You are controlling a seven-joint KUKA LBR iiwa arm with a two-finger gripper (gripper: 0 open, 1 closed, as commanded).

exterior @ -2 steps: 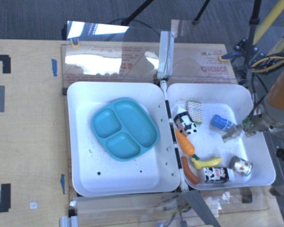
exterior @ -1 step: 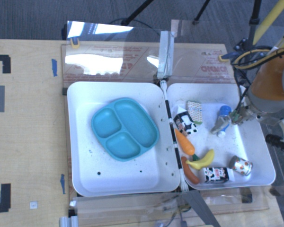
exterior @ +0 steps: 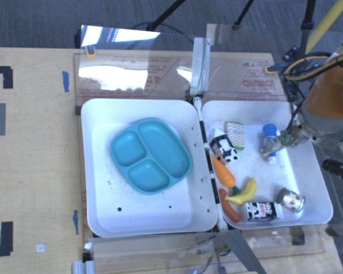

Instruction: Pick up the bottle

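Clearly the bottle (exterior: 268, 140) is the thing to aim at: a clear one with a blue cap, in the upper right part of the right bin (exterior: 308, 178), the cap pointing toward the far wall and the body slanting down toward the near side. The gripper (exterior: 282, 140) sits right at the bottle's right flank, touching or nearly so, but whether it is open or closed around it cannot be told from this slanted view (the tips blur into the clear plastic).

To do this step well, I judge the grip should land across the bottle's body below the cap, squarely and not on the rounded shoulder, since smooth plastic may slide out of a glancing pinch. Nothing crowds it: the patterned packet (exterior: 235, 132) and the cow toy (exterior: 222, 149) lie well to its left, the carrot (exterior: 224, 173) and banana (exterior: 243, 192) nearer the divider, the small can (exterior: 291, 200) toward the near right corner. A straight lift should clear them all. The left bin (exterior: 103, 204) with its blue plate (exterior: 151, 155) plays no part.
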